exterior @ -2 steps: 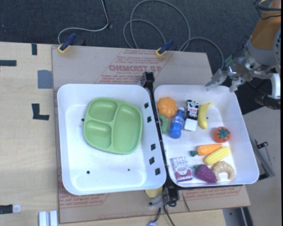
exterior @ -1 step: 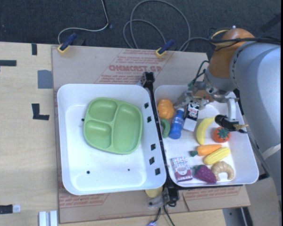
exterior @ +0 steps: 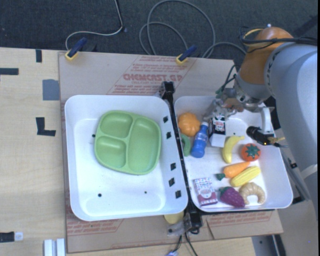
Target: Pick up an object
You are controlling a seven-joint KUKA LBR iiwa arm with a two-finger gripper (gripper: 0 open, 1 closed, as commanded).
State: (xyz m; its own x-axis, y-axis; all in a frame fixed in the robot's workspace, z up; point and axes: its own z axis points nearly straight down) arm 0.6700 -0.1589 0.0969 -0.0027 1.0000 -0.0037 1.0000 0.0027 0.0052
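Beside the orange (exterior: 189, 124), blue bottle (exterior: 199, 141) upright, cap away; tool (exterior: 220, 117) opening impossible to tell.

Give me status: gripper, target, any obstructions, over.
Gripper low over right bin, near its back edge, nothing seen in it. Blue bottle and orange just left. Banana and tomato crowd nearby.

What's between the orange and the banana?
In the camera view, a blue bottle lies between the orange and the banana, in the right bin.
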